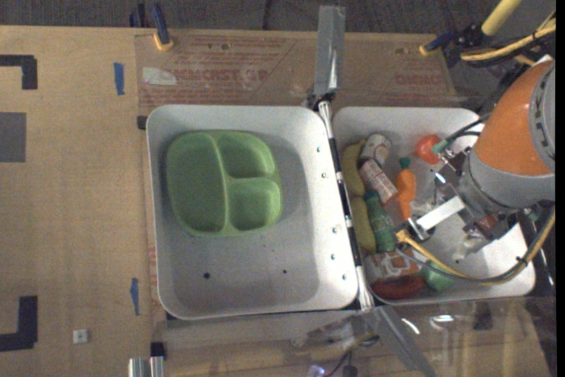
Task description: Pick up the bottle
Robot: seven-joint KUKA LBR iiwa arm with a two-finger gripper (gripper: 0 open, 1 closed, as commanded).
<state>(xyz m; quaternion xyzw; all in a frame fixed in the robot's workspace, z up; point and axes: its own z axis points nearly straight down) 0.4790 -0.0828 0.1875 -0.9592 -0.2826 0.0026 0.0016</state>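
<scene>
Note the dark green plastic bottle lying flat in the right white bin, wedged between a yellow banana and an orange carrot-shaped toy. The tool hovers just beside it; its opening you cannot tell. Crowding risks grasping a neighbour instead.

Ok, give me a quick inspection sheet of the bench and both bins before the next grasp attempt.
Surface: wooden bench with blue tape marks; two white bins side by side.
Job's things: green bottle lies in the right bin near the divider.
Clutter: yellow banana, orange carrot-shaped toy, small can, red items at the bin's front; green divided plate in the left bin.
Gripper: gripper low over the right bin, beside the bottle; fingers hard to read.
Cables: yellow hose loops under the arm.
Surroundings: dark floor, cables behind the bench.
</scene>
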